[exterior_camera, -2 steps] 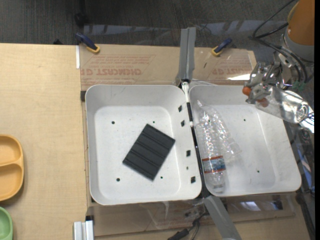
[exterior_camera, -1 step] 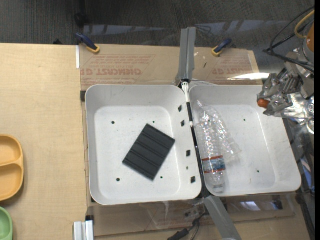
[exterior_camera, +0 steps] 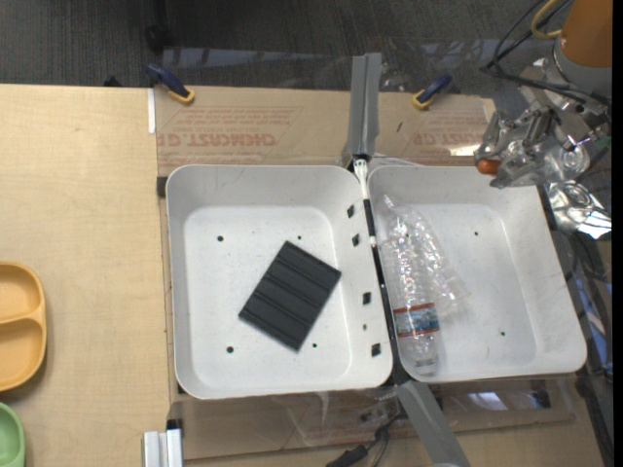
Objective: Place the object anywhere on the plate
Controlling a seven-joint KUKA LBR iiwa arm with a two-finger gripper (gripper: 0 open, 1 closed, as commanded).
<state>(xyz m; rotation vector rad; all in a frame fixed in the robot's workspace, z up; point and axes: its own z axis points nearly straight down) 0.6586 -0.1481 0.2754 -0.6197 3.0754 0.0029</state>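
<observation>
Bench tan wood | floor dark carpet | claw state unclear

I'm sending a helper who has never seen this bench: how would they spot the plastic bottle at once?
Find the two white bins side by side and take the right bin, the one nearer the arm. The plastic bottle lies on its side along that bin's left wall, beside the divider. It is clear and crumpled with a red and blue label, unlike the flat black ribbed rectangle in the left bin.
</observation>
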